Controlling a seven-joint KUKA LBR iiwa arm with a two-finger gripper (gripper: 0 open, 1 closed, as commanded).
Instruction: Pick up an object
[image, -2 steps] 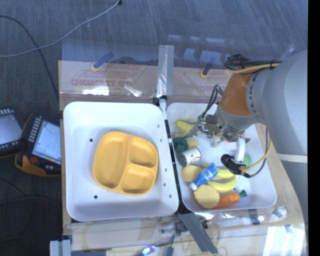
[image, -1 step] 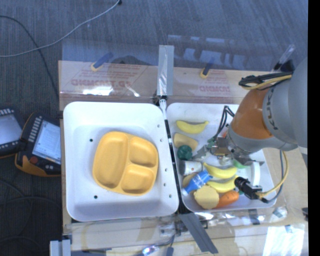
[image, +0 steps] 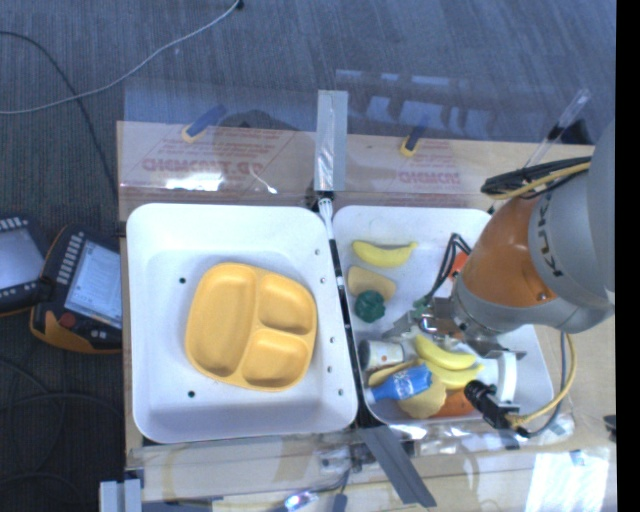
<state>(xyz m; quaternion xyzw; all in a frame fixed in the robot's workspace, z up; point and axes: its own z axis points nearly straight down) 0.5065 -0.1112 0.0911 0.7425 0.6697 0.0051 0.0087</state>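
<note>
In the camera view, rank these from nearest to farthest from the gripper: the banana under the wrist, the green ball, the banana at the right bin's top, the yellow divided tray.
Measured from the gripper, low in the right bin:
1. Banana under the wrist, just below-right of it.
2. Green ball, to its left.
3. Top banana, up and left, near the bin's far wall.
4. Yellow divided tray, across in the left bin.

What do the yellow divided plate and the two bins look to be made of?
Yellow divided plate: likely moulded plastic, matte to satin, with soft rounded compartment walls and even colour. Left bin and right bin: probably thin formed white plastic, smooth with slight sheen and rounded corners.
</note>
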